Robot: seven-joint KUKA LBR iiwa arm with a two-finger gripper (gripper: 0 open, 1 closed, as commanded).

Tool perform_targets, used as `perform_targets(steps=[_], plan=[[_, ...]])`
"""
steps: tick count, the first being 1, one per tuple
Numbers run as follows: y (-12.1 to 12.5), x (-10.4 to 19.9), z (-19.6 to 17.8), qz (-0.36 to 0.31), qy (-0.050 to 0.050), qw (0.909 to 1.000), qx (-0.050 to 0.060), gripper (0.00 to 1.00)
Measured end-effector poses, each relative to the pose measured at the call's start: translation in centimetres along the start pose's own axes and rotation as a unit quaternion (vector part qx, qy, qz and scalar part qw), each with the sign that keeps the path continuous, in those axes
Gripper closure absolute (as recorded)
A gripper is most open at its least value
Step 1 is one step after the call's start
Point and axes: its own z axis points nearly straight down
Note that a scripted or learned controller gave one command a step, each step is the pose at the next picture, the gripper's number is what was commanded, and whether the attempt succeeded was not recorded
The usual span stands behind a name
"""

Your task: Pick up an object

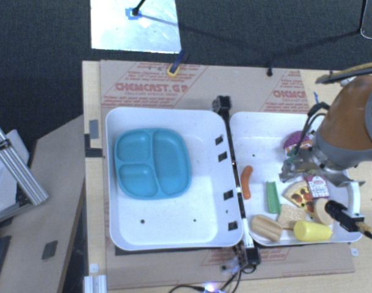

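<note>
Approach: lower the gripper point(294, 171) vertically over one isolated item; the orange sausage point(246, 182) and green block point(271, 196) stand apart from the cluster and are the easier targets.

Left bin point(167, 224): holds a blue divided plate point(153, 163).

Right bin point(259, 133): holds the sausage, green block, bread roll point(266, 227), pizza slice point(299, 195), yellow piece point(312, 231) and a purple item point(292, 141).

Finger state cannot be determined; nothing is visibly grasped.

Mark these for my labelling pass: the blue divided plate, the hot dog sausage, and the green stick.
blue divided plate point(153, 163), camera view, its centre ridge.
hot dog sausage point(246, 182), camera view, mid-length.
green stick point(272, 197), camera view, its middle.
</note>
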Motion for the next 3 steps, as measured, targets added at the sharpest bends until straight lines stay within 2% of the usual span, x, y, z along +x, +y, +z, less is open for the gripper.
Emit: perform_targets(steps=[1,3], plan=[[0.3,0.0,-5.4,0.000,0.000,1.0000,0.000,1.00],[8.0,8.2,-6.6,-0.003,0.002,1.0000,0.001,1.00]])
